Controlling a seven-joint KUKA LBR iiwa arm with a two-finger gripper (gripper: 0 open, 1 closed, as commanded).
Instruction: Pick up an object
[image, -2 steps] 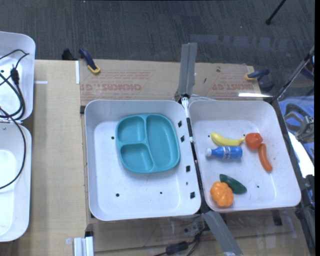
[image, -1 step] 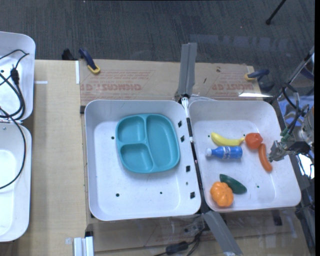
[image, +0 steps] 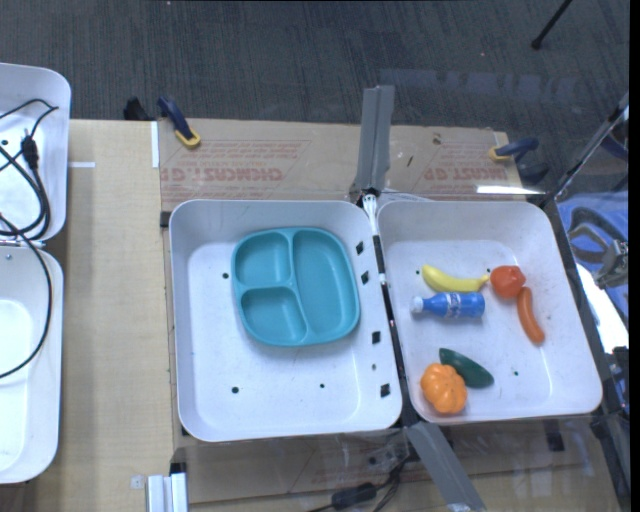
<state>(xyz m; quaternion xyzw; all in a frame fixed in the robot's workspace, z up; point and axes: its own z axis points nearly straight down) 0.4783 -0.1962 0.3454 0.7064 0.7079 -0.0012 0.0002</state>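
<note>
Orange plastic pumpkin-shaped toy (image: 444, 389) lies nearest, by the front wall of the right white shallow bin (image: 560, 395), touching a dark green leaf-shaped toy (image: 468, 368) just behind it. Farther back in that bin a blue toy bottle with a white cap (image: 451, 306) lies on its side. A yellow toy banana (image: 455, 279) lies just behind it. To their right sit a red-orange round toy tomato (image: 507, 281) and, beside it, a long orange toy carrot (image: 530, 316). That makes six toys, one of each kind, any of which could be picked; all rest on the bin floor.

The left white shallow bin (image: 200, 400) holds one teal plastic plate with three compartments (image: 296, 286), lying flat with nothing in it.

Whether the pincer is wide, narrow or holding anything cannot be told.
</note>
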